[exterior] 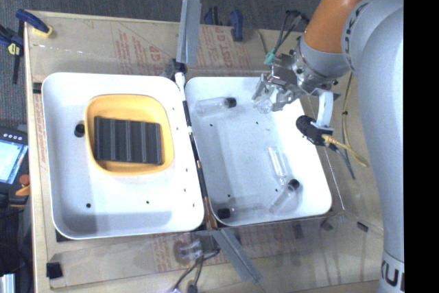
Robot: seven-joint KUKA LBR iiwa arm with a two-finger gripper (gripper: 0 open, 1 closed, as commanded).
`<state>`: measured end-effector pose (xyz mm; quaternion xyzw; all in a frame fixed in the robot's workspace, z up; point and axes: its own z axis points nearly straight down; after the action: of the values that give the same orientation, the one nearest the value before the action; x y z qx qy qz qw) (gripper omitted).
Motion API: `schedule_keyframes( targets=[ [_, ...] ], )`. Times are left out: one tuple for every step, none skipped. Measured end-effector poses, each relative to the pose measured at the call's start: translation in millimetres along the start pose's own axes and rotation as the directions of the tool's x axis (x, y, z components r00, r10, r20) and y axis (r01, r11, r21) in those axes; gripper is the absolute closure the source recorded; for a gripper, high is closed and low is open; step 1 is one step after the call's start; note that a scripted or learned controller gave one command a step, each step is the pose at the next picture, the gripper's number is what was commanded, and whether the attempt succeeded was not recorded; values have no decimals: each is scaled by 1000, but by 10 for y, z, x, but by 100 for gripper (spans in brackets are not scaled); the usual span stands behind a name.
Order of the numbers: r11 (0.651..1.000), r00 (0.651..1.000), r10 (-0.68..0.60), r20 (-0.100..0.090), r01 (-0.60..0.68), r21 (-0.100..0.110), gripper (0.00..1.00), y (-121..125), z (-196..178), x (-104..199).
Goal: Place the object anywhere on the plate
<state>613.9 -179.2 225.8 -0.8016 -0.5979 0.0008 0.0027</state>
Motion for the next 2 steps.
schedule_keyframes(
  targets=[
    [993,993,-114,2,114,2,100,-300,137,592],
    [952,952,-305,4,305,-2,100,-251,214,1340]
  ],
)
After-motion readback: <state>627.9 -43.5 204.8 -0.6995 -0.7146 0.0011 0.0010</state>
